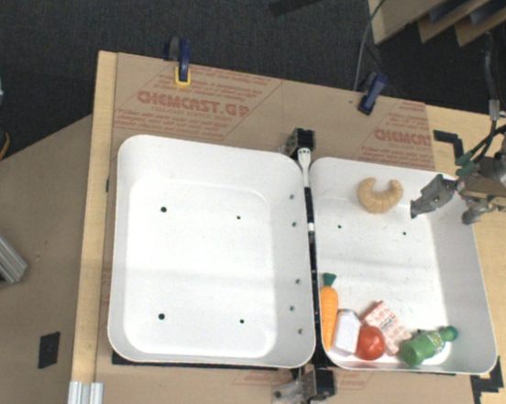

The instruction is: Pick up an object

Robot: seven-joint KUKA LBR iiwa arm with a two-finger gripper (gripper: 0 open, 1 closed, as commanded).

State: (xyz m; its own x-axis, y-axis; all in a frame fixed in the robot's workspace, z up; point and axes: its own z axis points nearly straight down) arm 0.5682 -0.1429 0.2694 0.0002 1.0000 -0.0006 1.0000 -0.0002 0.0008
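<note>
Up right, gripper (453, 203) spread wide, holding nothing; croissant (379, 194) just beside it.

1. A dark grey carpeted floor (95, 0) is stretching behind the bench.
2. A brown printed board (275, 107) is covering the pale wooden bench top (48, 216).
3. Two blue clamps (181, 58) are pinning the board's far edge.
4. Even light is falling from above.

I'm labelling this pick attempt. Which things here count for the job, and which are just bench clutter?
For the job:
- two-finger gripper, over the right white bin
- tan croissant
- orange carrot
- red tomato
- green bottle

Lying about:
- left white bin
- blue clamps
- brown board
</note>
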